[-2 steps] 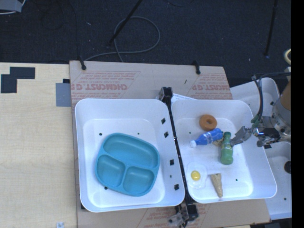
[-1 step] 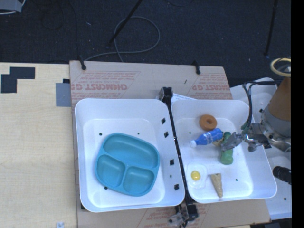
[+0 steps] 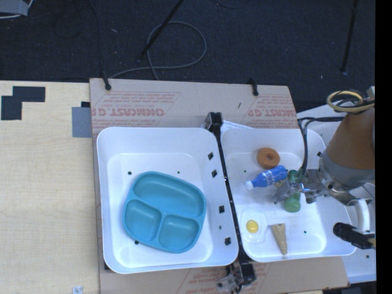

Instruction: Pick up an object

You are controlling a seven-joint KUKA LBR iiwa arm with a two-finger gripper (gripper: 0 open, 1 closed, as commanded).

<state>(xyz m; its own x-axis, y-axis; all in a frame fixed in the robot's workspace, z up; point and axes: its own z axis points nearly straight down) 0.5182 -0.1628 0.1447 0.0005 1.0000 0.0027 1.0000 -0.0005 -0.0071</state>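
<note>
Four small things are seen in the right bin (image 3: 318, 143), and the claw (image 3: 288, 192) is set low among them. Closest to it is a green object (image 3: 292, 204), touching or just under the claw's tip; whether it is gripped cannot be told. How far the claw is spread cannot be told either, its metal parts being too small and blurred. Just to the left, a blue bottle (image 3: 267, 177) with a white cap is laid on its side, tilted, its blue end near the claw. Above the bottle, a brown doughnut (image 3: 267, 158) is seen lying flat, apart from the rest. Nearer the front wall, a fried egg (image 3: 252, 226) is laid flat, and beside it, on the right, a tan cone (image 3: 280, 237) is pointed toward the front edge. The grey arm (image 3: 352, 149) is brought in from the right. In the left bin (image 3: 110, 164), a blue divided plate (image 3: 164, 211) is set. Both bins are borne by cardboard (image 3: 184, 106) on the counter (image 3: 43, 182).
</note>
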